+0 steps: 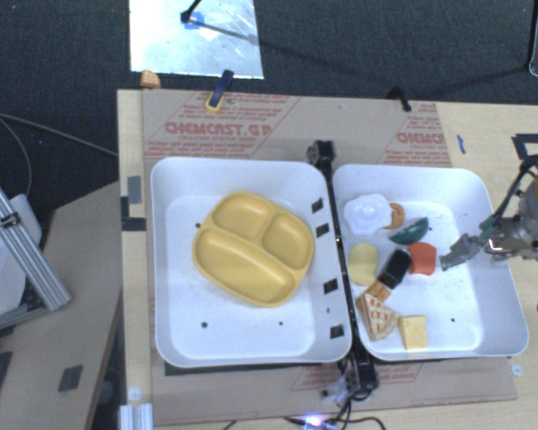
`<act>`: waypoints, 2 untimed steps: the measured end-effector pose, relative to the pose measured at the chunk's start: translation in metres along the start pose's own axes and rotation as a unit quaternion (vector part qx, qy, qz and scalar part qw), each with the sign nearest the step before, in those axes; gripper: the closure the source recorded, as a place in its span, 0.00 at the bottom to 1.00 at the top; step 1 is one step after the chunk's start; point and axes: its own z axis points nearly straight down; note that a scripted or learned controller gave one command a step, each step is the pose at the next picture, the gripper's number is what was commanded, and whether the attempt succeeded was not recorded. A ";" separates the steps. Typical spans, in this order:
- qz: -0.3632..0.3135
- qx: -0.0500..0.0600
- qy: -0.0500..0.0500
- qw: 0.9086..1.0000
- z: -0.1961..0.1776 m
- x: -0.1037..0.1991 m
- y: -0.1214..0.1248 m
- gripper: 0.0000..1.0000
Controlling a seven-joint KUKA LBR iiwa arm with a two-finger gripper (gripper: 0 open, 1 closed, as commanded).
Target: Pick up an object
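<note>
Brown bench (278, 119), right white bin (498, 307): grey gripper (455, 253) beside small red block (422, 258), grip state unclear; nothing lifted yet.

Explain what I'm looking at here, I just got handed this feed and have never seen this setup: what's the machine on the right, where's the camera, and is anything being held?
You have one camera, fixed above a bench and looking down at a slant. The bench bears two shallow white bins side by side. The left bin holds a yellow divided tray. The right bin holds small toy foods: a white fried egg, a pale yellow piece, a black block, a red-orange piece, a dark green piece, a waffle slice and a yellow cheese block.

The machine entering from the right is a robot arm. Its end effector sits over the right bin, just right of the red-orange piece. I see nothing between its fingers, so nothing looks held.
</note>
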 end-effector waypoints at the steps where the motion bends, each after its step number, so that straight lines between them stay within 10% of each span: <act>1: 0.000 0.001 0.001 1.000 0.133 0.030 0.000 0.00; 2: -0.004 -0.004 0.001 1.000 0.100 0.076 0.068 0.00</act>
